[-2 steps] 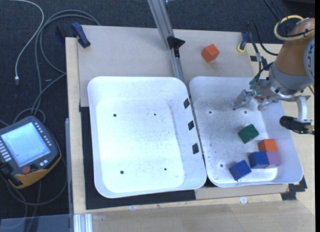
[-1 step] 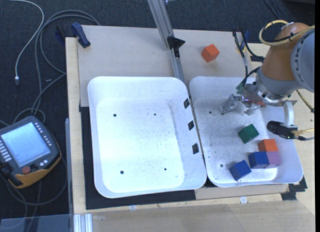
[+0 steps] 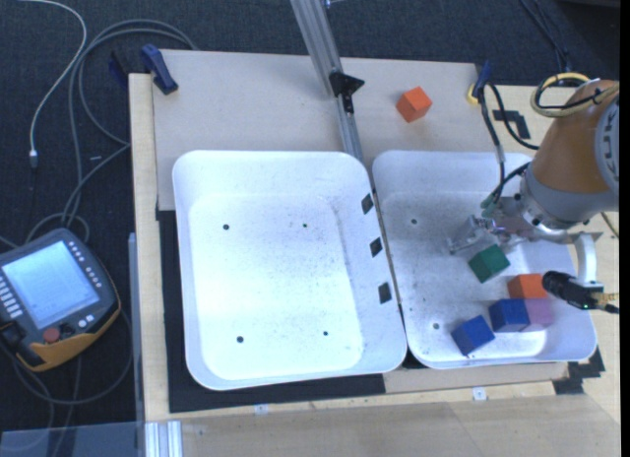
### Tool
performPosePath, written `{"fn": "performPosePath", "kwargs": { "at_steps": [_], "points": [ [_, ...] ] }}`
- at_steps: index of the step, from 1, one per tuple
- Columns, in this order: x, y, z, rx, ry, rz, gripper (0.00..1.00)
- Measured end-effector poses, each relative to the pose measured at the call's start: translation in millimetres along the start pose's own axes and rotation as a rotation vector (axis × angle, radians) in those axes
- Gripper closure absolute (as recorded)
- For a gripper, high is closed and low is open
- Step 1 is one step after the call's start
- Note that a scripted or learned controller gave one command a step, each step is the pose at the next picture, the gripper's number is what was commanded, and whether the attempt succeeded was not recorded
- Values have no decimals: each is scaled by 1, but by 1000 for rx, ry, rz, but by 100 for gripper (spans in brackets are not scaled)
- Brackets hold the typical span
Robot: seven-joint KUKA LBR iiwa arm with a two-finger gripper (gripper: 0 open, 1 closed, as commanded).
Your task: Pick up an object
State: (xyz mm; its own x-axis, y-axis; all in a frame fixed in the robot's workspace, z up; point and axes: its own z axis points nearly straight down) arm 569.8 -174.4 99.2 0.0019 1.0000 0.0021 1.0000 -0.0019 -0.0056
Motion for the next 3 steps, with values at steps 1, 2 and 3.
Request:
{"fn": "performPosePath", "kwargs": {
  "at_steps": [1,2,3],
  "points": [
    [19,-49,0,0,1,-1,0],
    [12,-21,-1,-8,-3,-3,0],
    [59,-47,0,-1,2,-5,0]
  ]
}}
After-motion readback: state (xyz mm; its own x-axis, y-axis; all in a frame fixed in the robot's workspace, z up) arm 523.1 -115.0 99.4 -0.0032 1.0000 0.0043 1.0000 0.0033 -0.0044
